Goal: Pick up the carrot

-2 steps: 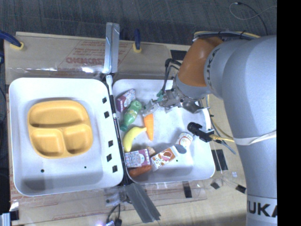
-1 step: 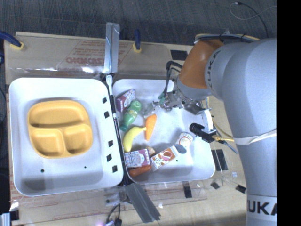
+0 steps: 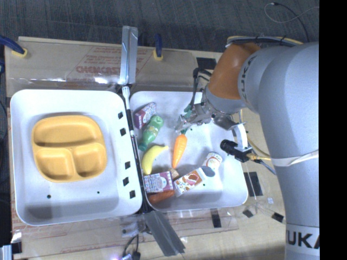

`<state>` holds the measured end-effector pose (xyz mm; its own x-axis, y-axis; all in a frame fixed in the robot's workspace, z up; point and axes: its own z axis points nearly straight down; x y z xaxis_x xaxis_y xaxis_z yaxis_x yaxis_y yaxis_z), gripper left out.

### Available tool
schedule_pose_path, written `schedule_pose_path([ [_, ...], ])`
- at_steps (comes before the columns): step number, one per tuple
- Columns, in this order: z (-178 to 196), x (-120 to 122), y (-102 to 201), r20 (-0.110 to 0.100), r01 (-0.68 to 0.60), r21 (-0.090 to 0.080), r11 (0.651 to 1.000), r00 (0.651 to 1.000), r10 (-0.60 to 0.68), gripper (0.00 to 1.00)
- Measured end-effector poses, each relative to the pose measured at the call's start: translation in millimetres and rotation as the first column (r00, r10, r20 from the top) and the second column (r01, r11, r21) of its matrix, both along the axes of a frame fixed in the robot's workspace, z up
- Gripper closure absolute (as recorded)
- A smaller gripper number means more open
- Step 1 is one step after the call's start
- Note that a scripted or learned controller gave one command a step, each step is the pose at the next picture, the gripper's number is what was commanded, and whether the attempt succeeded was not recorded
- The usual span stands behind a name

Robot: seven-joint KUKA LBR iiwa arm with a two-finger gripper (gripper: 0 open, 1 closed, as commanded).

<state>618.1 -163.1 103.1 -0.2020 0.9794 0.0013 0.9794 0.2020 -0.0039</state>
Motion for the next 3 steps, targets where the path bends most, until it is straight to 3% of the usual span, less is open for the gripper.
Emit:
schedule_pose_path([
  [1, 89.6, 22.4, 89.6, 0.003, 0.010, 0.000, 1.000, 1.000, -0.010, 1.00],
  [2, 205.2, -53.2, 63.2, 0.004, -0.038, -0.001, 0.999, 0.999, 0.038, 1.00],
  [3, 204.8, -53.3, 63.3, 0.003, -0.038, -0.001, 0.999, 0.999, 0.038, 0.00],
])
